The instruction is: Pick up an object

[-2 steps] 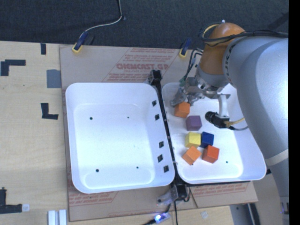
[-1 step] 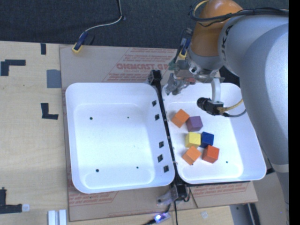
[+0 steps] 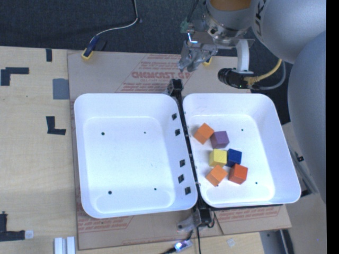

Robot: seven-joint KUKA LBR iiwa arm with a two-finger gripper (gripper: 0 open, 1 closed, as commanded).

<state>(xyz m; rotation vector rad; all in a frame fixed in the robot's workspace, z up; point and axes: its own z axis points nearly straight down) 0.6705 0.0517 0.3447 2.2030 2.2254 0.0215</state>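
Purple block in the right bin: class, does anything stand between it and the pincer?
Nothing visible does. The pincer hangs beyond the right bin's far rim; the purple block lies uncovered, with blocks only beside it.

Arm [image 3: 296,25] cut off by top & right edges; I can't make out gripper [image 3: 193,60] fingers, too small.

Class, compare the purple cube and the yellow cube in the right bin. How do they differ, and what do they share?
The purple cube is darker and sits farther back; the yellow cube is brighter and sits nearer the front. The purple cube touches an orange cube; the yellow cube touches the blue cube. Both look alike in size and lie in the right bin.
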